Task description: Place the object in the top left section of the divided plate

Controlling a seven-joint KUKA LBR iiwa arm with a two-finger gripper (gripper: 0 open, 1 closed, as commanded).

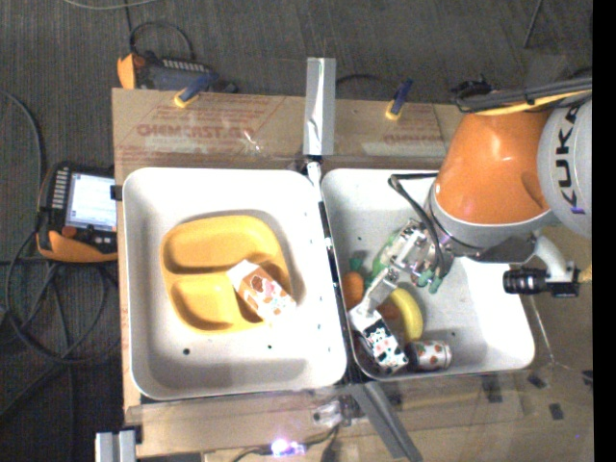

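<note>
A yellow divided plate (pixel 207 248) lies in the left bin. A small carton with brown and white print (pixel 263 293) rests tilted on the plate's lower right part, across a divider ridge. My gripper (pixel 367 314) reaches down into the right bin at its left side, low among the objects there. Its tip is just above a black-and-white patterned carton (pixel 385 346) and beside a yellow fruit (pixel 408 314). An orange object (pixel 354 288) sits just left of the gripper. Nothing visibly hangs from the gripper.
The right bin (pixel 491 345) also holds a small can (pixel 432 355) at the front and a green item (pixel 358 264) near the dividing wall. The arm's orange band (pixel 491 176) overhangs that bin. The left bin's rim (pixel 135 287) surrounds the plate.
</note>
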